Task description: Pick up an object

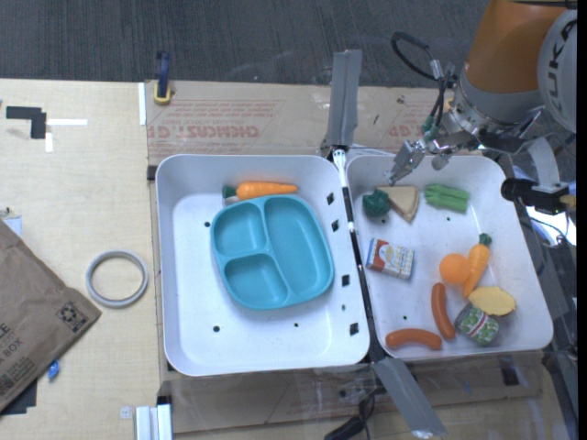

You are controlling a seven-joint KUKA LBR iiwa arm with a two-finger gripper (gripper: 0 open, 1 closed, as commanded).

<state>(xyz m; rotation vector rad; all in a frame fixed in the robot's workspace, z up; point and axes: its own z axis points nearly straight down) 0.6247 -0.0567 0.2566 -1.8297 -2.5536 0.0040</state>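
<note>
Sausage point(414, 339) lies lengthwise, left to right.

In the right bin point(514, 337), open floor lies at the centre and toward 9 o'clock below the small carton point(390, 259). Food crowds the 12 o'clock wall: broccoli point(375, 203), sandwich wedge point(405, 202), green vegetable point(447, 196). Sausages point(442, 311), a can point(477, 325) and a carrot point(477, 264) fill 4 to 6 o'clock. In the left bin point(183, 337), a blue tray point(272, 250) takes the middle, leaving bare floor around it.
</note>
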